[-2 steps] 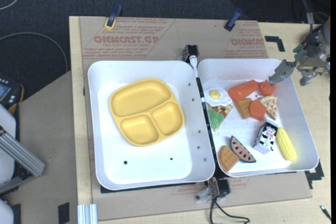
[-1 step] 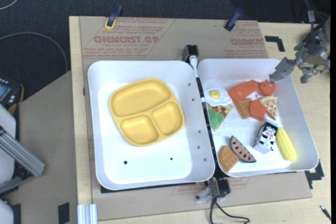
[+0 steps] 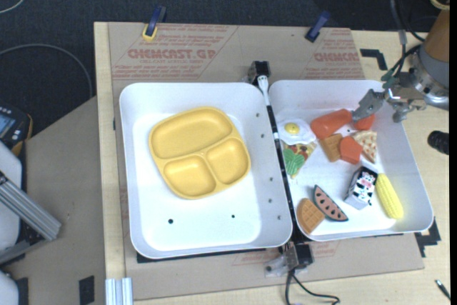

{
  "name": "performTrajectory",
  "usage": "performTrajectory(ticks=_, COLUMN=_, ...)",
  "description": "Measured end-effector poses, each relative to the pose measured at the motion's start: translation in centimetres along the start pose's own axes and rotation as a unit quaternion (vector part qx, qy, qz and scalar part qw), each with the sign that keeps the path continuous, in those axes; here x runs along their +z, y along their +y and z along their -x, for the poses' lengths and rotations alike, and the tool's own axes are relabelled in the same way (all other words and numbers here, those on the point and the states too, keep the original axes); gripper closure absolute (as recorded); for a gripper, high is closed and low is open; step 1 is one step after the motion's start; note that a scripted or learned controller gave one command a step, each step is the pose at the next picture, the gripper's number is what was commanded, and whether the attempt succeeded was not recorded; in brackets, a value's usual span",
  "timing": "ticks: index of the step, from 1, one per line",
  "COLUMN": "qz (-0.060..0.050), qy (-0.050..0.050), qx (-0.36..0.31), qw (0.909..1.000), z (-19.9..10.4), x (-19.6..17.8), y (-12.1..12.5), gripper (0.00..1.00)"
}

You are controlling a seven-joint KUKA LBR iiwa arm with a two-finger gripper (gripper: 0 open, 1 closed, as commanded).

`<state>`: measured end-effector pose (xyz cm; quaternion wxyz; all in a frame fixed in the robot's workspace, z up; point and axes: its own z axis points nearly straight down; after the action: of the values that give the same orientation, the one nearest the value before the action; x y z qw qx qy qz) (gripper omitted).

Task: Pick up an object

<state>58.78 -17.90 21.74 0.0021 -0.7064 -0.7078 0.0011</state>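
**Gripper parked over the right bin's far edge**

So my gripper (image 3: 380, 105) is hanging above the far right part of the right bin (image 3: 418, 186), fingers spread apart, nothing between them. Orange carrot-ish piece (image 3: 331, 122) sits just below and left of my fingertips. Along the bin's left edge: fried egg (image 3: 293, 130), then a green veggie bit (image 3: 295, 156). Watermelon slice (image 3: 330, 203) and a cookie (image 3: 308, 215) are by the near edge, corn cob (image 3: 389, 196) toward the near right corner beside a cow-print carton (image 3: 363, 188). The left bin (image 3: 143, 225) has 1 yellow divided plate (image 3: 199, 151).
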Motion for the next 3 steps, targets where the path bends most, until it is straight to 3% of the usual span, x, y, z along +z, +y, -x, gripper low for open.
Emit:
performTrajectory(ticks=2, qz=0.000, qy=0.000, qx=0.000, qw=1.0000, z=-1.4, x=10.6, y=1.2, gripper=0.00)
performTrajectory(ticks=3, qz=0.004, qy=-0.002, qx=0.000, qw=1.0000, z=-1.4, x=12.9, y=1.5, gripper=0.00)
